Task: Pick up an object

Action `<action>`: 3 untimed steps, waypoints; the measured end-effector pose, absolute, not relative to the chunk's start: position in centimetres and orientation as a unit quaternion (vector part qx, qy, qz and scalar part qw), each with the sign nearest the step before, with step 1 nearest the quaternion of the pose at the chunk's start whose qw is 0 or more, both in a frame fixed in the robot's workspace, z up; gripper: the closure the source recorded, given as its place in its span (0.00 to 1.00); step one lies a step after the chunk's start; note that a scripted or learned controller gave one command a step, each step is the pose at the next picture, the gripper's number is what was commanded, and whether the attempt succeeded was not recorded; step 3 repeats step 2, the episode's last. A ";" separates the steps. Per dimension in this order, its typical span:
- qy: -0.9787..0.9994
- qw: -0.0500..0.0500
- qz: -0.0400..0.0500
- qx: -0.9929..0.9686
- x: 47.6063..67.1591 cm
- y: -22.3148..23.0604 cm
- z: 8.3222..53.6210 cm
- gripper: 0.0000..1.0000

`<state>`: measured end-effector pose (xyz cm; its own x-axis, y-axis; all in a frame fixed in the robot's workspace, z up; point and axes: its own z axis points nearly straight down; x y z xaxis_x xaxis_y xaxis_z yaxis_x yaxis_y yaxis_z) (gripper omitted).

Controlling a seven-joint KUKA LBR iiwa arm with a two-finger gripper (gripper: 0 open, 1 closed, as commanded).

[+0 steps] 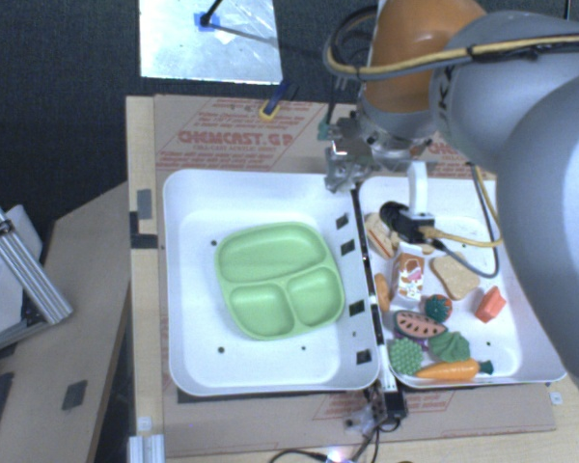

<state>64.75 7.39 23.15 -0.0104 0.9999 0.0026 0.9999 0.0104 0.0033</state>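
My gripper (345, 174) hangs over the far end of the divider between the two bins, just above the back rim. Nothing can be seen held in it. The right bin (521, 350) holds several toy foods: a bun (377, 231) nearest the gripper, a small carton (408, 278), a bread slice (454, 276), a red block (490, 303), a watermelon slice (420, 325), a leafy green piece (451, 344) and a carrot (449, 369). A green divided plate (275, 278) lies in the left bin (188, 258).
The bulky grey arm (531, 114) covers the upper right of the view and part of the right bin. A shiny sheet (210, 27) lies behind the bench. A metal frame (19, 268) stands at the left.
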 end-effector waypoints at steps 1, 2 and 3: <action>0.708 0.000 0.000 0.706 63.7 7.3 21.5 1.00; 0.707 0.001 0.001 0.707 63.9 6.6 21.5 1.00; 0.707 0.001 0.001 0.707 63.9 6.6 21.5 1.00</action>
